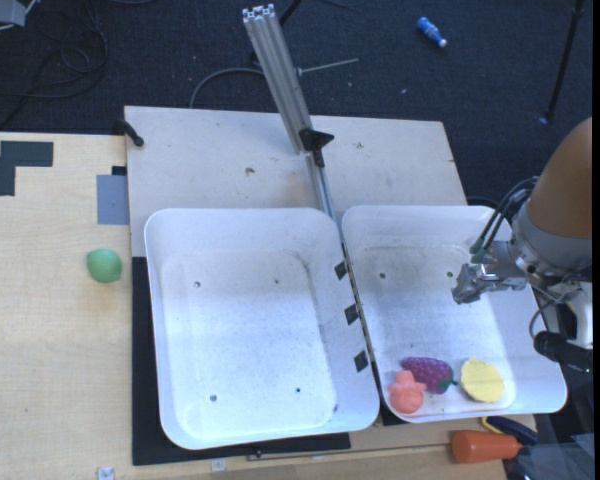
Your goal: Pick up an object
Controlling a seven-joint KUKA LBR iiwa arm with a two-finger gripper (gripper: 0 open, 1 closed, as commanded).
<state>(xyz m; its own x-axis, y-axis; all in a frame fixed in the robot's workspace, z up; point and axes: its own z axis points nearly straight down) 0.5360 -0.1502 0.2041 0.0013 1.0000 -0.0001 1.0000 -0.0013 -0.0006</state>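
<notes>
camera view:
arm (565,193): comes in from the right side; grey, with an orange band up high; it leans over the right bin
gripper (467,290): sits low over the right bin, near its right wall; small and grey; I cannot tell if the claw is spread or pressed together; nothing shows between its tips
right bin (400,238): white and shallow; its floor is bare in the middle; three toys lie along its near edge
grapes (427,372): purple bunch in the right bin, at the near edge; well apart from the gripper
pink toy (407,393): just beside the grapes, touching them, in the near left corner of the right bin
yellow toy (483,380): flat and round; lies just right of the grapes in the right bin
left bin (180,248): white and shallow, touching the right bin along one side
green ball (104,265): on the wooden bench, left of the left bin, apart from it
orange toy (485,445): lies outside the right bin, just past its near edge
pole (285,78): grey metal bar; slants up from between the bins
blue thing (431,32): small; on the dark floor far behind the bench
</notes>
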